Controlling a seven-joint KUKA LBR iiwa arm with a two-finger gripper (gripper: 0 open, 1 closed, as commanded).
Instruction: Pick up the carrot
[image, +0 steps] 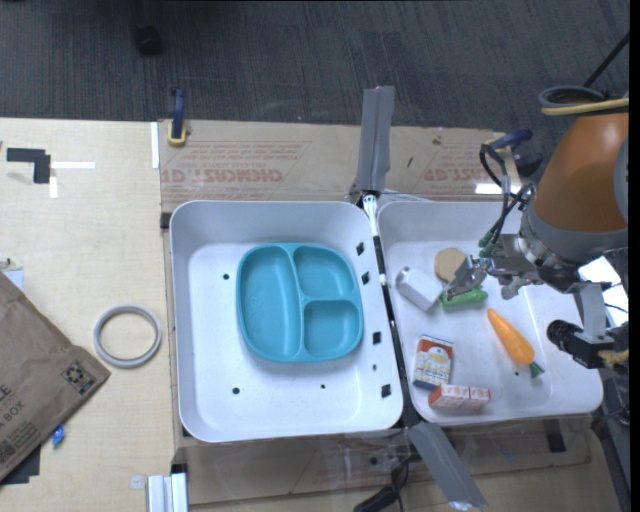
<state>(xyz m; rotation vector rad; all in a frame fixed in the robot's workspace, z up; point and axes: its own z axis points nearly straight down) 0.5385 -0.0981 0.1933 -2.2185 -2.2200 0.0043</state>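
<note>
Two small boxes sit at the near edge of the right bin (570, 400): a red and white box (459, 398) lying flat, and a little carton (433, 362) with a picture on it just behind it. Close by, to the right, the carrot (511, 338) lies on the white floor of that same bin. It is orange with a tiny green end, and it slants toward the near right corner. Nothing is touching it.

Farther back in the right bin are a grey block (417, 289), a round tan thing (451, 264) and a green thing (464, 297).

The gripper (470, 283) hangs right over the green thing, away from the carrot. I cannot tell if its jaws are open or closed, or if they have hold of anything.

The left bin (195, 330) has a blue plate (300, 301) with three parts in it.

On the bench to the left lie a grey ring (128, 334) and a brown bag (35, 380).
</note>
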